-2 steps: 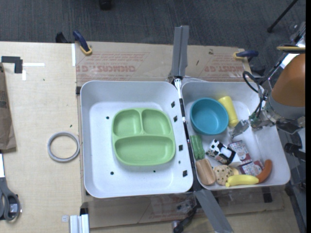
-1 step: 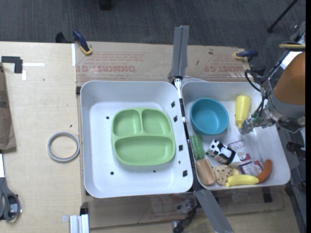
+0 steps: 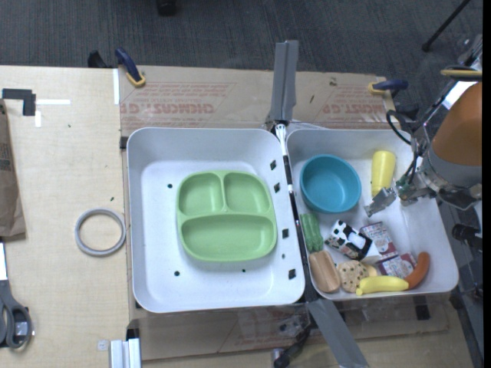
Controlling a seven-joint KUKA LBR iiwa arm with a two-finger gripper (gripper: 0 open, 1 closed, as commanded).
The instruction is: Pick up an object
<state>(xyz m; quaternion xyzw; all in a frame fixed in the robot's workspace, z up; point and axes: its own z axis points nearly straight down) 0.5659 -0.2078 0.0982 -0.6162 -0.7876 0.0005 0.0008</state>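
The gripper (image 3: 388, 195) is seen low over the right bin (image 3: 441, 228), and whether it is open or closed cannot be told. A yellow bottle (image 3: 382, 172) lies just at its 12 o'clock and a blue bowl (image 3: 331, 183) at its 9 o'clock. At 6 o'clock a banana (image 3: 382, 284) is found, while a green divided plate (image 3: 226, 216) sits in the left bin (image 3: 146, 228).

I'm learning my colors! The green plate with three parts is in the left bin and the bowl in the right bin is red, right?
Almost. The camera view shows the bowl in the right bin is blue, not red. The green plate with three parts is in the left bin.
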